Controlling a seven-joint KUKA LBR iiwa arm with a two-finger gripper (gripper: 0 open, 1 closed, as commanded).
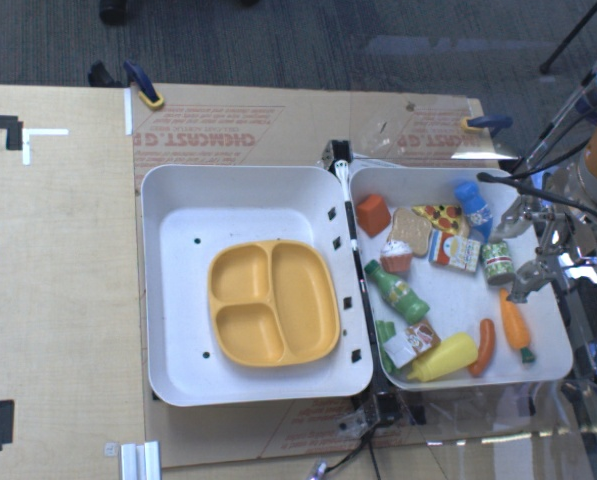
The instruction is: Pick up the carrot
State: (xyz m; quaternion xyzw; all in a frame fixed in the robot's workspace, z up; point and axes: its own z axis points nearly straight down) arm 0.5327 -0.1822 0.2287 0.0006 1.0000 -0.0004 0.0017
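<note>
Nearest me, the yellow squash (444,357) and sausage (484,345) crowd the carrot (516,327) at the right bin's (553,370) far-right side (tight spot), so the gripper (526,280), whose spread I cannot tell, may snag the wall.

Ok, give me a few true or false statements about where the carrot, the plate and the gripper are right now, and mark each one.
1. The carrot lies in the right bin. True.
2. The yellow plate sits in the right bin. False: it sits in the left bin.
3. The gripper is over the left bin. False: it is over the right bin's right side, just above the carrot.
4. The carrot lies on the plate. False: it lies on the bin floor, beside the sausage.
5. The green bottle lies in the same bin as the carrot. True.
</note>
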